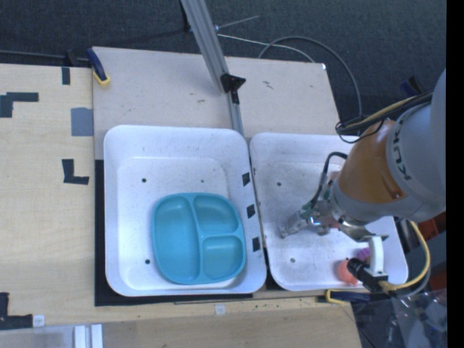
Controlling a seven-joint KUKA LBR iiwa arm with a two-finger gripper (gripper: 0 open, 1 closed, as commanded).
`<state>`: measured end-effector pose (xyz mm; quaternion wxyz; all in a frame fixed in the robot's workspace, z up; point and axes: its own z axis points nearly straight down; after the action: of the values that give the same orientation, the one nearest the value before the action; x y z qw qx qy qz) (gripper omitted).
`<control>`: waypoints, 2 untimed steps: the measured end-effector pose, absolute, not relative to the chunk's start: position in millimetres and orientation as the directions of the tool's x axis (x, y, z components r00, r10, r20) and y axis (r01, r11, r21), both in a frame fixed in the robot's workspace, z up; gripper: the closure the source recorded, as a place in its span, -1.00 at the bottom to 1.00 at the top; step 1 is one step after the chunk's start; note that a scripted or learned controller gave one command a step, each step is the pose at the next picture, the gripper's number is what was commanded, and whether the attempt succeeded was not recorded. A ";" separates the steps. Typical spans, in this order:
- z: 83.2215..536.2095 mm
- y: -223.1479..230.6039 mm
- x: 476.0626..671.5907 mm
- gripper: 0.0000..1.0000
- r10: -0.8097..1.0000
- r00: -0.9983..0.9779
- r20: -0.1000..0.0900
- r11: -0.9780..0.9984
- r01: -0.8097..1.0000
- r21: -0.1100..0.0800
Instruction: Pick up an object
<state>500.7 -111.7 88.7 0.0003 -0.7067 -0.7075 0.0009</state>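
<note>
My gripper hangs low over the floor of the right bin, near its middle, and points toward the bin's left wall. I see nothing held in it. A small orange-red object lies in that bin's near right corner, right of and nearer than the gripper. A bit of pink shows just above it. A blue divided plate with three compartments lies flat in the left bin, toward its near side.
The arm's grey and orange body covers the right bin's right side. A slanted metal rail runs from the top down to where the two bins meet. Cables loop on the bench behind the right bin.
</note>
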 end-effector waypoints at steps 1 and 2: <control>99.3 -110.8 500.8 1.00 1.000 -0.002 0.001 0.002 1.000 -0.002; 148.2 -100.3 501.6 1.00 1.000 -0.003 0.000 0.003 1.000 0.002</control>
<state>501.6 -100.3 148.2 -0.0008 -0.7062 -0.7080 -0.0008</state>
